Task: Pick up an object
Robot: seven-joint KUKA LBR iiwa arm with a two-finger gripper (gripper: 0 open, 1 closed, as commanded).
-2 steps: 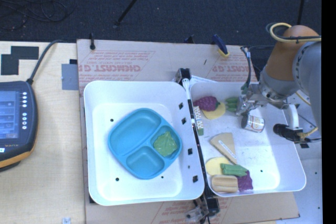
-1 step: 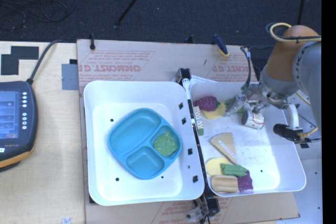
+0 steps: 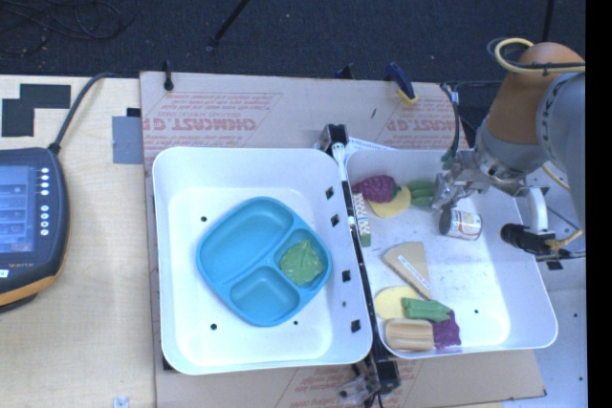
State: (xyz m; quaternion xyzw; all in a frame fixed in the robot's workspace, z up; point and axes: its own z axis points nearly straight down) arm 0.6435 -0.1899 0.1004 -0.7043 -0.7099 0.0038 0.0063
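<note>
Two white bins share the bench; the gripper (image 3: 449, 205) hangs low in the right bin (image 3: 521, 325) beside a small white can (image 3: 466, 224), finger spread indiscernible.

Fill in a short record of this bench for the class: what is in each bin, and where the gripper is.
left bin: blue divided plate with a green leafy piece in one compartment
right bin: purple grapes, cheese wedge, small white can, more toy food at the near end
gripper: over the right bin, beside the can
holding anything: cannot tell
</note>
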